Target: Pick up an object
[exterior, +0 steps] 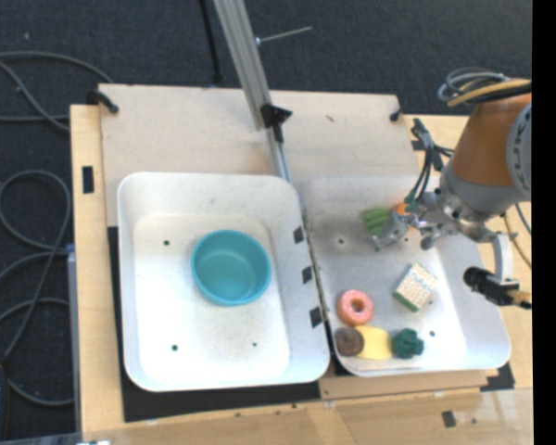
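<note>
Claw (403,233) beside ridged green object (377,219) — pink ring-shaped doughnut (356,307) lower down.

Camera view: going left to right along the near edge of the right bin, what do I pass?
Brown ball → yellow block → dark green toy. The pink ring sits just behind the brown ball, overlapping in order, so I leave it out.

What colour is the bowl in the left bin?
Teal blue; the bowl shows clearly in the camera view, sitting alone in the left bin.
</note>
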Tool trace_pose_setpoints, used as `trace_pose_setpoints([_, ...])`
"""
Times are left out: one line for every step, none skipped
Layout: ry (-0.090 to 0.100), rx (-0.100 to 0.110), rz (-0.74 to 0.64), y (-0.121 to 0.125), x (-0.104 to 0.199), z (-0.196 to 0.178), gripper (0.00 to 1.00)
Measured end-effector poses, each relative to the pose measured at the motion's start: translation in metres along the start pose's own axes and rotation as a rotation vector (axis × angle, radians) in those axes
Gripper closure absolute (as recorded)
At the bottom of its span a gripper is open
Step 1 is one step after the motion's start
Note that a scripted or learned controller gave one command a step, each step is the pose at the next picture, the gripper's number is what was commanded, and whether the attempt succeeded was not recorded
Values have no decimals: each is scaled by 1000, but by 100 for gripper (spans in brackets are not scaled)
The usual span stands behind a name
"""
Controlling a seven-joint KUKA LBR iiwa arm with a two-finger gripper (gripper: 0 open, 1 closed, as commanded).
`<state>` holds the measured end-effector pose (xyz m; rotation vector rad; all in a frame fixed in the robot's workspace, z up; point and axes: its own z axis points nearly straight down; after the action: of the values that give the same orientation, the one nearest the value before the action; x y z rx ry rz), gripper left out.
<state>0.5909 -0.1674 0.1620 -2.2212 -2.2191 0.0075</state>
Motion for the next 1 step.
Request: trace_pose_setpoints([0,-1,2,-6,7,50,0])
